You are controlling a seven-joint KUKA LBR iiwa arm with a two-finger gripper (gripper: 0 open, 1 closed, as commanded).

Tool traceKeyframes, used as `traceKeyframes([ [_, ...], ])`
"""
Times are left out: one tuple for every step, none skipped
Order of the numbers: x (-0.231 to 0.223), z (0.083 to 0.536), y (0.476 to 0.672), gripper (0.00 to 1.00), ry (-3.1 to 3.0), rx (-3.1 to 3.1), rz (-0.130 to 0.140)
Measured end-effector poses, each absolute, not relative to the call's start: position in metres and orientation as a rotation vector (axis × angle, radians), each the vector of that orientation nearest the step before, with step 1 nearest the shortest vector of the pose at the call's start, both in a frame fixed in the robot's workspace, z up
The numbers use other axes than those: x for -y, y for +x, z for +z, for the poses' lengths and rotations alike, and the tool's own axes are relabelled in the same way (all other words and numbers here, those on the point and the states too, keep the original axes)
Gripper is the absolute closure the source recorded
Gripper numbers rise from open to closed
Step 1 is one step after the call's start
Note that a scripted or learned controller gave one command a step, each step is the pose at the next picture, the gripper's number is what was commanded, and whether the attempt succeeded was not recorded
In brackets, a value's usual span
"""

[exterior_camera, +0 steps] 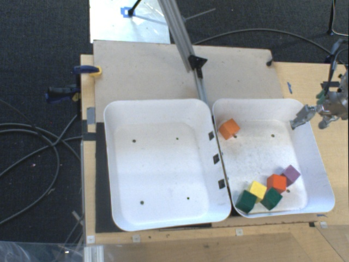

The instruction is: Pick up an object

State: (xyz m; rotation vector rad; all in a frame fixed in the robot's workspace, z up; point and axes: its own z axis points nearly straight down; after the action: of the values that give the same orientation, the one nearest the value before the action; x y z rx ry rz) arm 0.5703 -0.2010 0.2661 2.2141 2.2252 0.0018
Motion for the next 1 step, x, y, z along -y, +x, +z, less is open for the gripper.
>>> traceKeyframes([
  [0.1539,0.2056,0.6031,0.0,2.211,-2.235,0.001],
])
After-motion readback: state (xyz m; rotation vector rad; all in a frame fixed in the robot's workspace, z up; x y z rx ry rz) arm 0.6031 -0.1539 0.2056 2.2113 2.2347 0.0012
